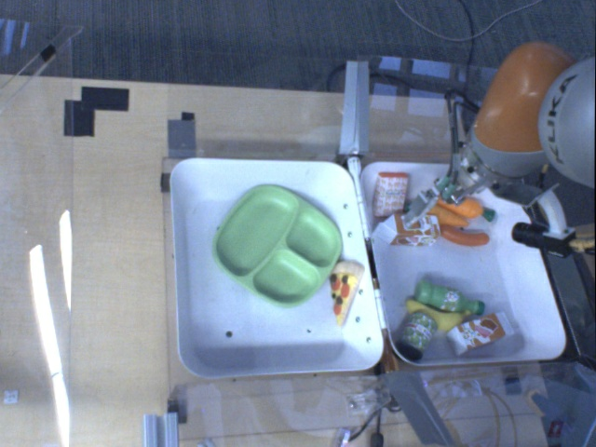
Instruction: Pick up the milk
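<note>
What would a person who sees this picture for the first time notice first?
Probably the big green divided plate in the middle of the left bin, with a pizza slice against its right edge. Next, the arm's orange band at upper right, above the right bin, where cartons, bottles and toy food lie crowded.

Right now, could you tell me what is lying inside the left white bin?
The left bin holds a green divided plate and a toy pizza slice beside the plate's right edge. Whatever is under the plate is covered.
</note>
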`<state>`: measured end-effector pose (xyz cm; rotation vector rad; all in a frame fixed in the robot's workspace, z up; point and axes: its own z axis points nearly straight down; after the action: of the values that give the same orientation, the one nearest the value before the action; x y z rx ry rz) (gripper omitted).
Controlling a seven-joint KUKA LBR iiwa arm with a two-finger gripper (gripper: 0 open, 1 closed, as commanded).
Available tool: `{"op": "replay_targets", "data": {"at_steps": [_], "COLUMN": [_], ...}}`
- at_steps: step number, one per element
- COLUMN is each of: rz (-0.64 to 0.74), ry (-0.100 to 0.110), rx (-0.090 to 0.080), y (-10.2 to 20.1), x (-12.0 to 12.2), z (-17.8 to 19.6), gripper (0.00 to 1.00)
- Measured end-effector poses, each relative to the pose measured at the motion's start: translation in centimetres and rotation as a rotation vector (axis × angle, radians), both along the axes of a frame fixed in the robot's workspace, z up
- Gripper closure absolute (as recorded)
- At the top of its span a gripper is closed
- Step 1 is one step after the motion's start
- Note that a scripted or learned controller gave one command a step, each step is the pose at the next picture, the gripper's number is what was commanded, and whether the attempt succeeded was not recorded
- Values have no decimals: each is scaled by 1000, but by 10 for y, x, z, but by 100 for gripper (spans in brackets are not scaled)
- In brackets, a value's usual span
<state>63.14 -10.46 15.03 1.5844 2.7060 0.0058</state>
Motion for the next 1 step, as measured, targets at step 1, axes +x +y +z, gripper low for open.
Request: {"op": "replay_targets", "data": {"at_steps": [1], "rz": [73], "ry": [-31], "rx": [-5], "y": [1], "x": [3], "z": [-28], "gripper": [0]}}
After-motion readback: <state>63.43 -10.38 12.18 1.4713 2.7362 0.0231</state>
